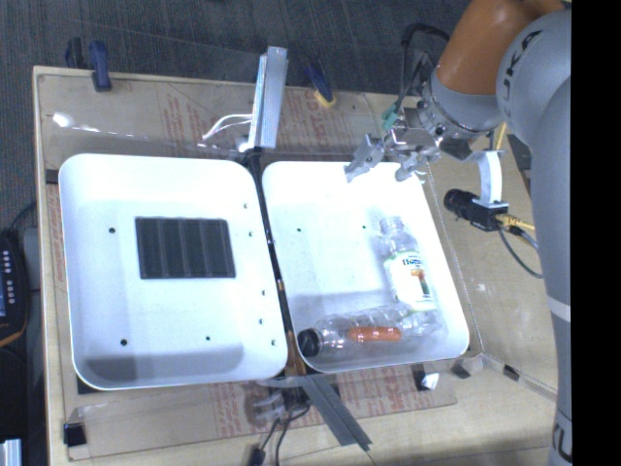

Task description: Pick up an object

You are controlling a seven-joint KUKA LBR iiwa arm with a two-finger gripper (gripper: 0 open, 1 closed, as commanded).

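Camera view, looking down at a slant on a bench (pixel 116 411) with two shallow white bins side by side. Nearest the lens, along the front wall of the right bin (pixel 320 212): a clear plastic bottle (pixel 364 333) with a black cap and an orange band, lying on its side, seemingly rolled to rest against the bin's low front edge. Just beyond it, near the right wall: a second clear bottle (pixel 406 265) with a white label, also flat, neck pointing away from the lens, its base close to or touching the first. Both candidates for the pick, both untouched.

In the left bin (pixel 87 260): a dark ribbed rectangular pad (pixel 184 248), flat near the centre, well apart from the bottles.

Farther back, at the right bin's far rim: the gripper (pixel 386 161), hanging below the grey arm (pixel 539 76) and its orange band, reaching in from the right. Fingers spread apart, nothing between them. Well apart from either bottle, poised high, probably ahead of a descent.

At the rear, between the bins: an upright metal post (pixel 269 100) with white cables at its foot, and blue clamps (pixel 99 66) pinning the board's far edge.

Judged from this: pick not yet begun; labelled bottle the closer target.
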